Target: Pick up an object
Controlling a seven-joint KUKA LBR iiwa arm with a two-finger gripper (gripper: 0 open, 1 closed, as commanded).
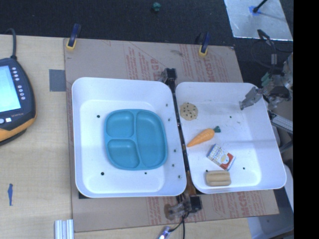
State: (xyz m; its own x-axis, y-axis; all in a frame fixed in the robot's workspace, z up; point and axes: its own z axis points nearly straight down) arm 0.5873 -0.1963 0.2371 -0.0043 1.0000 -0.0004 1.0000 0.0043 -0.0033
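You have the grey two-finger gripper point(247, 101) hovering at the right white bin's point(259, 180) far right corner; you cannot tell its state. Down that bin's left side lie a round cookie point(189, 111), orange carrot point(202, 137), small printed carton point(220, 157) and tan wooden block point(218, 178). The left bin point(87, 178) holds a blue divided plate point(135, 139).

robotics lab | teach pendant point(15, 96) on bench | clamped cardboard point(149, 59) under 2 white bins point(84, 91) | cables

Wooden bench point(35, 173) bears cardboard sheet point(149, 59), two white bins point(79, 133), pendant point(12, 98).
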